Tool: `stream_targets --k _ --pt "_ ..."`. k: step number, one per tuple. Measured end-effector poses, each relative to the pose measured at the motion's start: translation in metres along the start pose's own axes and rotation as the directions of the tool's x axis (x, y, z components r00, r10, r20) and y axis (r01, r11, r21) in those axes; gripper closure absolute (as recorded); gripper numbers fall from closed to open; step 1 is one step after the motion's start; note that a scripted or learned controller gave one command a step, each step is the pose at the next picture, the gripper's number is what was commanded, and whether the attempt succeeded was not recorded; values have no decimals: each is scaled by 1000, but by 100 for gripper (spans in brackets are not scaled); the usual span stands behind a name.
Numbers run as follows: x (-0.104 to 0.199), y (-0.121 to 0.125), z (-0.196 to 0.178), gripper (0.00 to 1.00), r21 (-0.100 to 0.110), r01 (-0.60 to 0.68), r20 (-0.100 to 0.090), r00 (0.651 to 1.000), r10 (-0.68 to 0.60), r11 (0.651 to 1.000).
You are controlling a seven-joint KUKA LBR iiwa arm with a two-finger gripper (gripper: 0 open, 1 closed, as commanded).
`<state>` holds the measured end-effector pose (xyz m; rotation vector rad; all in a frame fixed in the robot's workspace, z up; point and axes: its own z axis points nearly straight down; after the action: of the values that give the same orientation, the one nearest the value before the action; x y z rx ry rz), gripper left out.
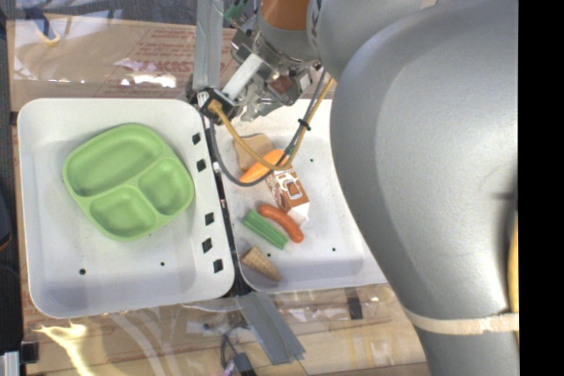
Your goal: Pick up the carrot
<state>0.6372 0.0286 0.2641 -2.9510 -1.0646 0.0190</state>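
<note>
The left shallow white plastic bin (pixel 35 277) holds a light green three-compartment plastic plate (pixel 129 180), lying flat near the bin's middle. Across the divider, the right shallow white plastic bin (pixel 339 255) holds the food toys: a tan wedge like a bread slice (pixel 249 147) at the top, the small orange carrot (pixel 261 168) just below and touching it, then a red-and-white carton (pixel 289 192), a red sausage (pixel 282 223) beside a green bean pod (pixel 262 231), and a brown cone (pixel 261 264) near the bin's front edge. The carrot lies on the bin floor, not lifted. The grey two-finger gripper (pixel 251 98) hangs above the bin's far left corner, near the carrot but apart from it; whether its jaws are spread or pressed together I cannot tell. By my judgement the pick is not yet made: descent, grasp and lift all remain
</note>
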Motion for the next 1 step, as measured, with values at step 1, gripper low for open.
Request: stream_targets --k 1 --pt "11 4 -36 100 -4 -257 -9 966 257 966"
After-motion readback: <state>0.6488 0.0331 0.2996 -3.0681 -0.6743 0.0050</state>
